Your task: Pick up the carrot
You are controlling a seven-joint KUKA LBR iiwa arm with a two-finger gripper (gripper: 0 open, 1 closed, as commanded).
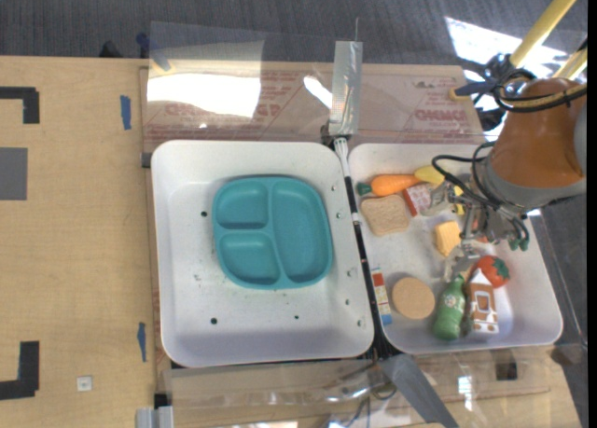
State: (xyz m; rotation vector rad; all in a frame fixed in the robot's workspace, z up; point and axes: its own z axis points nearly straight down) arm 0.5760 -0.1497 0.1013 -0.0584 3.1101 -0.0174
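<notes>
Leftmost, one shallow white bin [177, 258] holds a single teal plate [273, 230] with three compartments, rounded and smooth. Beside it, the second white bin [541, 319] holds the clutter: one orange carrot [394, 184], tapered, near the bin's far left corner, just above one slice of brown bread [385, 215]; one round tan disc [413, 297]; one green bottle [451, 305]; one white carton [484, 305]; and yellow pieces I cannot identify. Over the bin's right side the gripper [480, 227] is a tangle of dark parts and cables, so whether it is open or shut, or holding anything, cannot be told
</notes>
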